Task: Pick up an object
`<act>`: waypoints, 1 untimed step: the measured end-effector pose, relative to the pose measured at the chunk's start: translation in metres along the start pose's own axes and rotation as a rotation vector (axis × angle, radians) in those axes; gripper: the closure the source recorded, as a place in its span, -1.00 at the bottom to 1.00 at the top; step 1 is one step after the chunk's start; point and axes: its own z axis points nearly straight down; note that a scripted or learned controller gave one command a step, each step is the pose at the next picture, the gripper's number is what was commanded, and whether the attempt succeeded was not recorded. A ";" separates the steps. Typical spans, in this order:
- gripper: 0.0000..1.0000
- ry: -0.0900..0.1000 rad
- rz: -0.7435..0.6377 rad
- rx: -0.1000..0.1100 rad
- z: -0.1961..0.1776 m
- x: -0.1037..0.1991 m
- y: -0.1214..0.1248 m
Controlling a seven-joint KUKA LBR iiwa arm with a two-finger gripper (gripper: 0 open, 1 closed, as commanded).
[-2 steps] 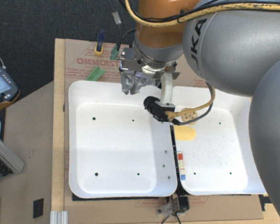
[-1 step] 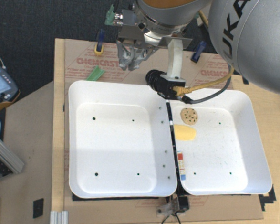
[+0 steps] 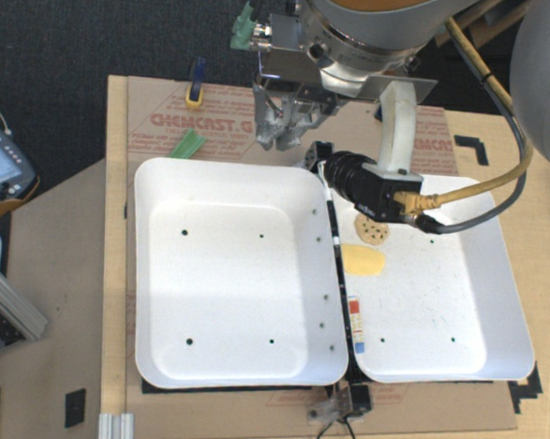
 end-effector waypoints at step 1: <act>-1.00 -0.006 0.003 0.010 0.007 0.000 0.002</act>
